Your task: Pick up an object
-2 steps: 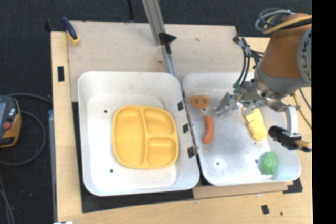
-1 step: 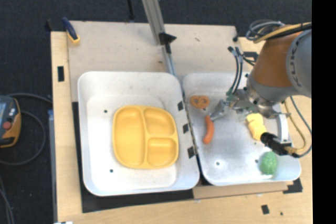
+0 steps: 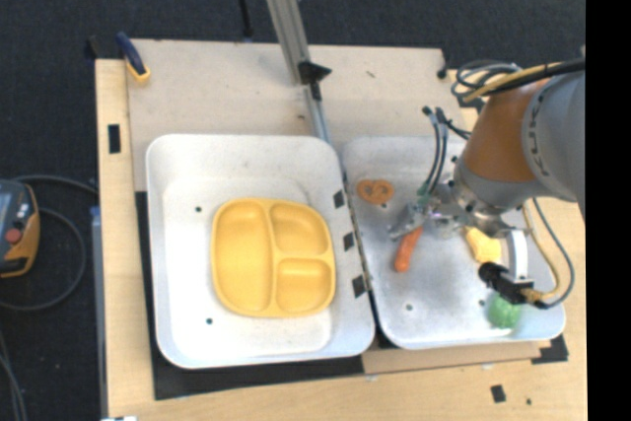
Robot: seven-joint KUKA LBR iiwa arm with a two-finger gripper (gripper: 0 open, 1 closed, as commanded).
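The green piece [image 3: 504,313] lies nearest, at the right bin's [image 3: 434,325] front corner, with a yellow piece [image 3: 480,245] just behind it. The carrot [image 3: 405,250] lies mid-bin, long axis running front to back with a slight tilt. The gripper [image 3: 422,215] sits at the carrot's far end, apparently touching it; whether its fingers are spread or pinching it I cannot tell. Beyond, a brown ring [image 3: 374,190] rests near the bin's back wall. The left bin [image 3: 177,173] holds a yellow tray [image 3: 273,256].
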